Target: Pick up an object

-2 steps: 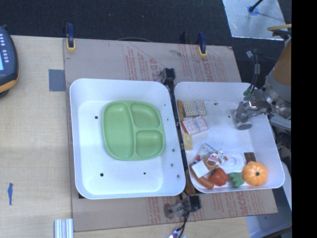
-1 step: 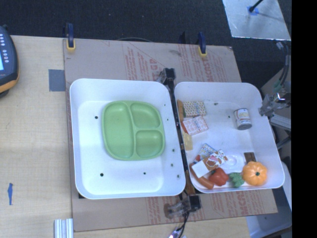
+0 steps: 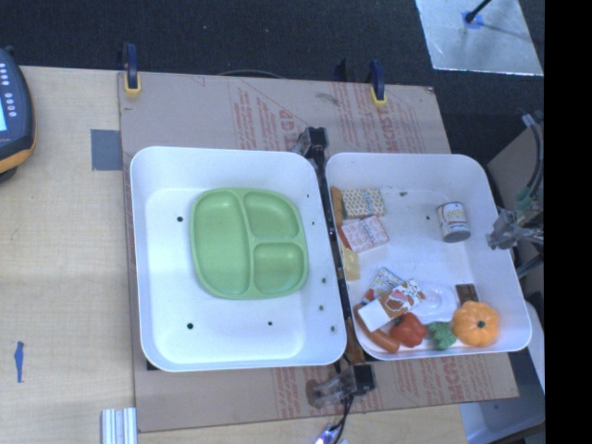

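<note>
- The yellow and black box point(image 3: 14, 109), far left of the green plate point(image 3: 248, 242), is cut off by the picture's left edge.
- Metal arm parts point(image 3: 516, 229), well to the right of the green plate, are cut off and too blurry to make out.
- The pile of packets point(image 3: 396, 305), right of and below the green plate, overlaps, so some are partly hidden.
- The words on the small can point(image 3: 453, 221) are too small to read.

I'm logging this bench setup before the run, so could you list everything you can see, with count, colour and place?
bins: two, white, side by side on the bench
divided plate: one, green, in the left bin
small can: one, silver, right bin, upper right
flat packets: a few, pale with red print, right bin, along its left side
toy pumpkin: one, orange, right bin, lower right corner
red and green toy foods: several, beside the pumpkin
clamps: two, blue and yellow, top edge of the cardboard
gripper: one, grey, at the right bin's right edge
</note>
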`<state>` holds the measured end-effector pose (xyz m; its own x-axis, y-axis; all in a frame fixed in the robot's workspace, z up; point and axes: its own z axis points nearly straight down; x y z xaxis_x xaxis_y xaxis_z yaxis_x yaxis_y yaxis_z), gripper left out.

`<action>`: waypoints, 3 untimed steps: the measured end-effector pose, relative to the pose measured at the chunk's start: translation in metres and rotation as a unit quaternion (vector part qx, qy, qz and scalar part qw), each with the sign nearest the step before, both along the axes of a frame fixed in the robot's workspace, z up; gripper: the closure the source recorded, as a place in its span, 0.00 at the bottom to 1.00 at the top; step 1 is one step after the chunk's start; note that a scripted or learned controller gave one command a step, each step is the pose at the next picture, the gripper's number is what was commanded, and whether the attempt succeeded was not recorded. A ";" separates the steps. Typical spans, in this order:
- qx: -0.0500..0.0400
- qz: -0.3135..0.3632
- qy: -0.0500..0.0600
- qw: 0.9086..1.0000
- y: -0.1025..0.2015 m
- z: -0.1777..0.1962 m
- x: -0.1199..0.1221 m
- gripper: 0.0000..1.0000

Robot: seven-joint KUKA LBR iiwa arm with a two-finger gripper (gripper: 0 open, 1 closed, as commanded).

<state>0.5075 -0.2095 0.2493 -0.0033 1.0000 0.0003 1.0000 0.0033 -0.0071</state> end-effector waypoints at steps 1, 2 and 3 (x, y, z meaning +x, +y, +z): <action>0.000 0.001 -0.003 1.000 0.011 0.015 -0.005 1.00; 0.000 0.001 -0.004 1.000 0.017 0.042 0.014 1.00; 0.001 0.001 0.002 1.000 0.017 -0.032 -0.016 1.00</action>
